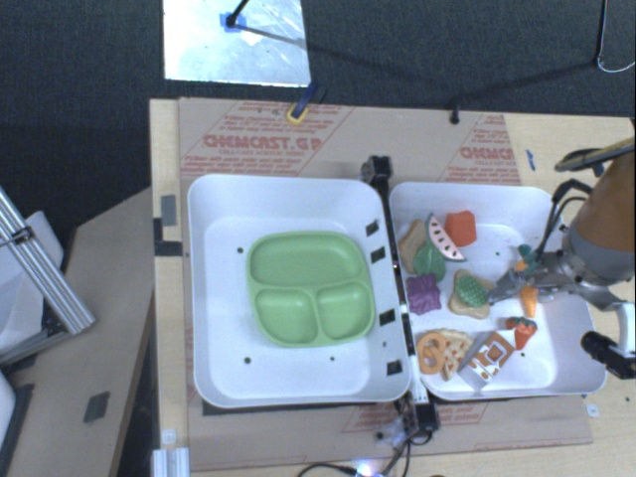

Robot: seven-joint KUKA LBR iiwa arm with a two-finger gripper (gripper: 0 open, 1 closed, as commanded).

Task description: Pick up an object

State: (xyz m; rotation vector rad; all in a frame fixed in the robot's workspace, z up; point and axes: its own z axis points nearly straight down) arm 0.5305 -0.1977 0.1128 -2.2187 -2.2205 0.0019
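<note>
Gripper (524, 284) down beside small orange plastic carrot (530, 300) in crowded right white bin (571, 371); finger state impossible to tell. Could easily nudge neighbouring toys, missing the grab.

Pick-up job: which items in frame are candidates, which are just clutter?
Job-relevant:
- gripper, low in the right white bin
- toy food there: red watermelon slice, purple grape bunch, brown pretzel, small orange carrot

Lying about:
- green three-compartment plastic plate in the left white bin
- shiny silver sheet on the floor
- yellow clip on the bench edge
</note>
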